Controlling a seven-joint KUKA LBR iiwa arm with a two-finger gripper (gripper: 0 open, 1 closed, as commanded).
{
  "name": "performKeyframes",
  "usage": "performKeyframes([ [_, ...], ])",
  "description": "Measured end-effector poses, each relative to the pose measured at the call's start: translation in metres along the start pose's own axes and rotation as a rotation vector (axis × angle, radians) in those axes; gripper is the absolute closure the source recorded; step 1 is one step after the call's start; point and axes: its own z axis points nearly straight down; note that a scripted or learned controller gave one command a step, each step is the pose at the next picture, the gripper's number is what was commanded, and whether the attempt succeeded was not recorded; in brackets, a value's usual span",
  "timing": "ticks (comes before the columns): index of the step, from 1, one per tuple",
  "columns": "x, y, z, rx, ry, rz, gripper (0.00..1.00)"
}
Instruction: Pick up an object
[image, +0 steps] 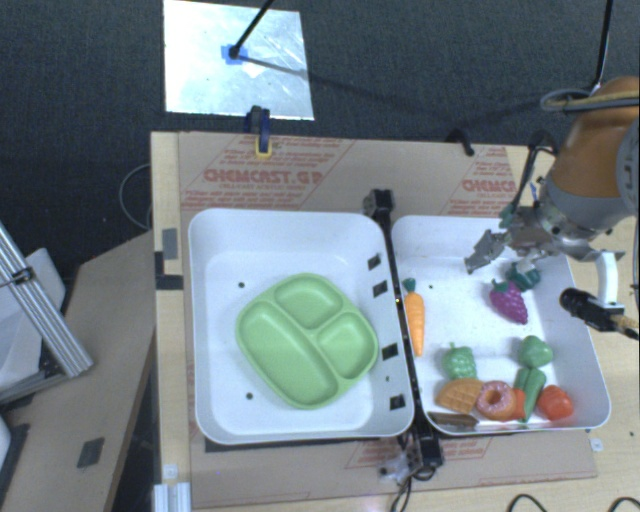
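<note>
**Arm over the right bin of toy food**

The jaws (497, 248) hang over the far part of the right bin (440, 240). I cannot tell if they are open or closed. A small teal thing (524, 275) sits just by them, and purple grapes (509, 301) lie a bit nearer. A carrot (415, 318) lies at the bin's left side. Along the near edge sit a green pepper (459, 360), a donut (495, 399), an orange piece (458, 394), more green veggies (533, 365) and a red tomato (556, 403). The left bin (220, 250) holds a green plate (305, 340) with three parts. Both bins rest on the worktop (300, 170).
</note>
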Motion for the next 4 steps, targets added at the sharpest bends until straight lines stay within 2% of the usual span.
performKeyframes([
  [1, 0.0, 0.003, -0.008, -0.013, -0.002, -0.002, 0.0],
  [2, 0.003, -0.004, 0.037, -0.011, -0.001, 0.0, 0.0],
  [3, 0.005, -0.009, 0.097, -0.01, -0.001, 0.0, 0.0],
  [4, 0.005, -0.008, 0.107, -0.013, -0.002, 0.0, 0.0],
])
